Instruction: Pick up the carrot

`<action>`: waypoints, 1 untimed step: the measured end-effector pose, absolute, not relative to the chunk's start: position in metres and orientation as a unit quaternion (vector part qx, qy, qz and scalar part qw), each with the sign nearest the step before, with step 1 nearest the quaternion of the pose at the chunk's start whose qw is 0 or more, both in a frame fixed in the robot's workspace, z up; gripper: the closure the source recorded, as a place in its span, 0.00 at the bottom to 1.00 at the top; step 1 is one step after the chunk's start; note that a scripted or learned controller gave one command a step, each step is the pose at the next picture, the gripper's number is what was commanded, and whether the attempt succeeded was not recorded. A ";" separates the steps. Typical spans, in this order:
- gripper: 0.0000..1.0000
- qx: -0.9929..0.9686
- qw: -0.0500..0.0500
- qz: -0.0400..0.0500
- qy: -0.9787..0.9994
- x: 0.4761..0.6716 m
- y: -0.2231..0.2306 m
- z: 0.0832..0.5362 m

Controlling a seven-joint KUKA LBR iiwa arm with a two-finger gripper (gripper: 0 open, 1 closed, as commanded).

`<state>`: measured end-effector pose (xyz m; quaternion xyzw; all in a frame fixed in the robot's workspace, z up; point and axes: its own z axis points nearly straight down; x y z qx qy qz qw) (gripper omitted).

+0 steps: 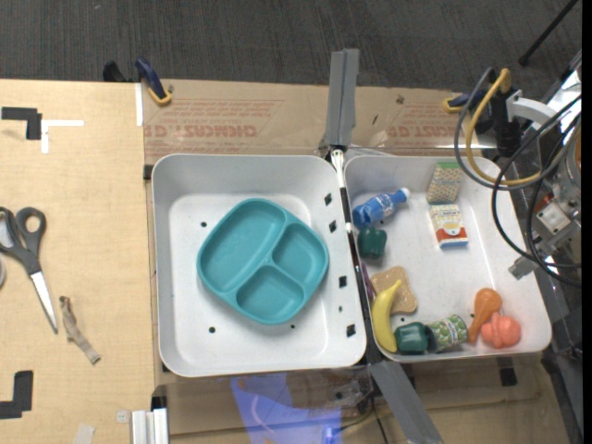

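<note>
two bins (176, 248), one carrot (483, 309), one plate (264, 262)

— What sits in the left bin (166, 276)?
— A teal divided plate (264, 262), I see nothing else there.
— And beside me?
— A blue bottle (379, 206), a banana (385, 309), two small cartons (448, 206). Scissors (28, 252) lie on the worktop (74, 340), far left.
</note>
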<state>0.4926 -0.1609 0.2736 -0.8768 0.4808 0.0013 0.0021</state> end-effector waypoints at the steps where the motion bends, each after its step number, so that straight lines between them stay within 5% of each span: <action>1: 1.00 -0.936 0.002 0.001 0.352 0.489 -0.193 0.342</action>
